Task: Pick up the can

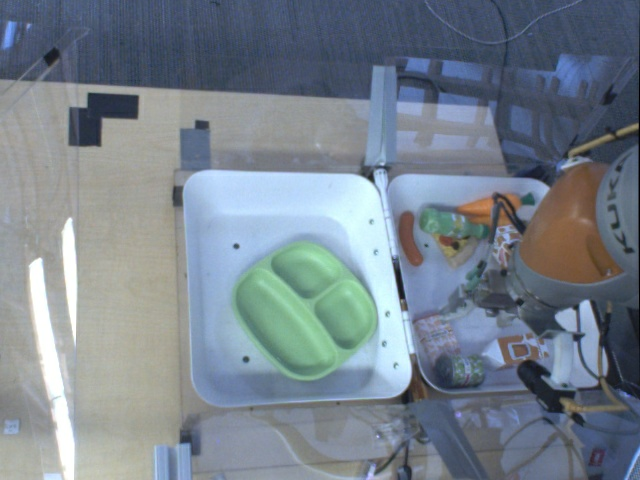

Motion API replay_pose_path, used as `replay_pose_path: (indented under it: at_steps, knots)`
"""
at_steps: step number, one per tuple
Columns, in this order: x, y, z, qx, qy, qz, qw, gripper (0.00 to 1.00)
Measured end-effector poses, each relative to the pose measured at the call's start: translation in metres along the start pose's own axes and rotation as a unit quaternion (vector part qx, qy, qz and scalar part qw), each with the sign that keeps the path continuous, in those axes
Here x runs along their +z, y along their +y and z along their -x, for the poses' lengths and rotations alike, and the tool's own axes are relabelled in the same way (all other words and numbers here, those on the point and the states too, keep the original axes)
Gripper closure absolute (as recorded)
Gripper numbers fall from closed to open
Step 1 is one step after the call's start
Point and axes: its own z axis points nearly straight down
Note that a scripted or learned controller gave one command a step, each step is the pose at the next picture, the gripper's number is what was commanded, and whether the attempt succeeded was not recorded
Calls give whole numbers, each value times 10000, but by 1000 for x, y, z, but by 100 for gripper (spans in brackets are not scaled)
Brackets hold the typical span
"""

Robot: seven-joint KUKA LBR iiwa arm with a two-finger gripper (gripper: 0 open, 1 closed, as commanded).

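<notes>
Robotics lab, test cell setup. Light wood bench (110, 298) carries two shallow white bins: left bin (215, 268), right bin (425, 193), metal bracket (381, 118) between them at 12 o'clock. Black tape marks (98, 116) on the bench at 10 o'clock. Clear acrylic panel (35, 168) at 9 o'clock. Grey carpet floor (250, 18) on top, loose cable (480, 13) at 1 o'clock. Industrial arm (580, 238) at 3 o'clock.

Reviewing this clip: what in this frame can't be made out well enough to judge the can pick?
- Gripper, camera view: small and dark against clutter; finger state unreadable.
- Can, near the right bin front wall: label too blurred to read.
- Right bin's far side: covered by the arm.
- Small items near the carrot: too blurred to identify.
</notes>
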Motion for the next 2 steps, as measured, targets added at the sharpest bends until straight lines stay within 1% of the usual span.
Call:
replay_pose_path:
  at_steps: [1, 2]
  knots:
    - [26, 8, 3, -2088, 6, 124, 9779, 0]
    - [-221, 13, 38, 120, -8, 31, 9999, 0]
